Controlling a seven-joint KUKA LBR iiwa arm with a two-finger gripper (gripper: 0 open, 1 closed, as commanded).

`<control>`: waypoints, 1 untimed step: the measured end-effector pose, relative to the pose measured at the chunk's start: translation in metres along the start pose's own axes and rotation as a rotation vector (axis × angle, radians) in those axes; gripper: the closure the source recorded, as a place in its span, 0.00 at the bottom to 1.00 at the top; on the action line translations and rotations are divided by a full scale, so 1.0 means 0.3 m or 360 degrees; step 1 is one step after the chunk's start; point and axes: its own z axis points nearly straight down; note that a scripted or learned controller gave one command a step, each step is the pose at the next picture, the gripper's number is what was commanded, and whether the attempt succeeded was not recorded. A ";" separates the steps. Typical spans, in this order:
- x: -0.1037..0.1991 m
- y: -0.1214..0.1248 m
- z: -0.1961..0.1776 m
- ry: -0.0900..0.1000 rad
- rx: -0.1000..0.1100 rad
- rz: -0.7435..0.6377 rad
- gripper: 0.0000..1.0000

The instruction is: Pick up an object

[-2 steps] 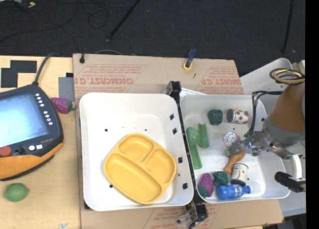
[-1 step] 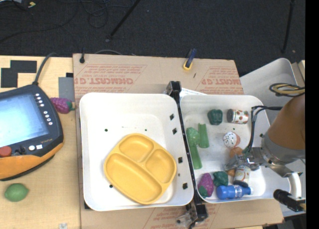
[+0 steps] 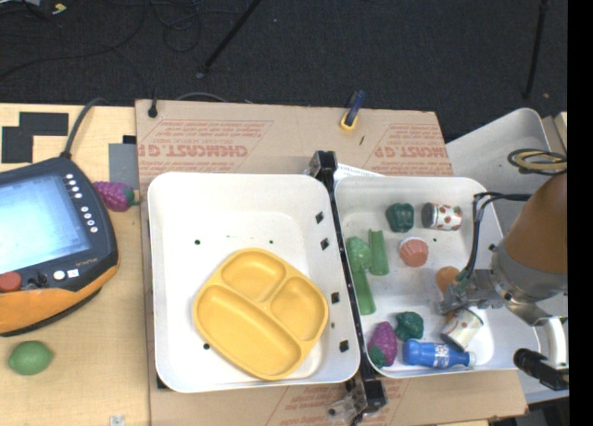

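Observation:
The right bin (image 3: 491, 194) holds several small things: a dark green pepper (image 3: 400, 216), a white can with red spots (image 3: 447, 217), a red-orange ball (image 3: 414, 251), green stick-shaped pieces (image 3: 377, 252), an orange fruit (image 3: 447, 277), a dark green lump (image 3: 409, 325), purple grapes (image 3: 383, 343), a blue bottle (image 3: 435, 354) and a white cup (image 3: 463, 330). My gripper (image 3: 460, 302) is low in this bin near its right side. It hangs just above the white cup and beside the orange fruit. The arm's wrist hides its tips.
The left bin (image 3: 185, 202) holds a yellow divided plate (image 3: 261, 311). A teach pendant (image 3: 46, 230) lies on the bench at far left, with a purple grape bunch (image 3: 114, 194) and a green lime (image 3: 31, 357) near it. A black divider (image 3: 335, 257) separates the bins.

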 end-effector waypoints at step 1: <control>-0.073 0.153 0.039 -0.0002 0.0000 -0.0011 1.00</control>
